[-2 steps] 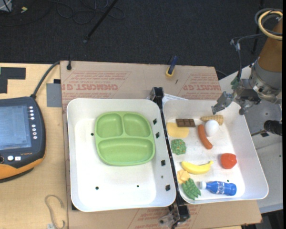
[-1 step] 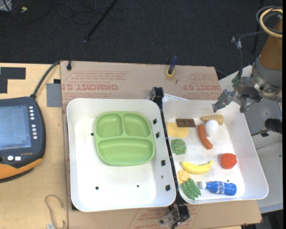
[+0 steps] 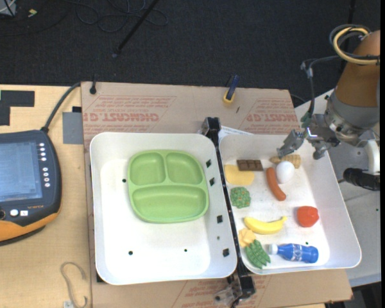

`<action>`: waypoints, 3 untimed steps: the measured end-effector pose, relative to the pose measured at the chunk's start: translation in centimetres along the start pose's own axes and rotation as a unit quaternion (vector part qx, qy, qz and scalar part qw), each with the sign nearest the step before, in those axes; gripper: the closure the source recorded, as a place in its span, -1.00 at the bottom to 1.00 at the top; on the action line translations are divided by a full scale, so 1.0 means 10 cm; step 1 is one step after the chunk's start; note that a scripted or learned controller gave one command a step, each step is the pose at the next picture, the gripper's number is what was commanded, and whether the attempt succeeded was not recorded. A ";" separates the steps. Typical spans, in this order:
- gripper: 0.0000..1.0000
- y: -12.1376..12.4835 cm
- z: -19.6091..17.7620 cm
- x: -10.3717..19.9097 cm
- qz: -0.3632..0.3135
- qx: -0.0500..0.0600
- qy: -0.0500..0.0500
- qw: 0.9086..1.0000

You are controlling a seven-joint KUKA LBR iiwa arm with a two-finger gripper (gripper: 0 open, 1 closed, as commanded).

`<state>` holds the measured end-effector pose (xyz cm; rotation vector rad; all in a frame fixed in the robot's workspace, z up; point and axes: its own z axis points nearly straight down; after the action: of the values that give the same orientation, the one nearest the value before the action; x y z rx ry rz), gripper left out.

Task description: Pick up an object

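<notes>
White and egg-shaped, the toy egg [image 3: 285,171] lies just below the pincer [image 3: 303,144], beside an orange sausage [image 3: 275,184]. The pincer hangs over the right bin [image 3: 337,201] with its fingers spread, nothing between them. A chocolate bar [image 3: 249,165] lies to its left.

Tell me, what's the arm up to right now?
Gripper open above right bin's far corner, holding nothing. White egg just below it. Sausage touching the egg.
</notes>
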<state>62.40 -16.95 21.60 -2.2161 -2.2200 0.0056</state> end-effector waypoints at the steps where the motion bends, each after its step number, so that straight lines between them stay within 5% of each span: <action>1: -1.00 -0.07 0.61 -0.01 0.000 0.001 0.000 1.000; 3: -1.00 -0.05 1.30 -0.01 0.000 -0.001 0.000 1.000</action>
<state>61.80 -17.01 8.64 -2.2165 -2.2206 0.0041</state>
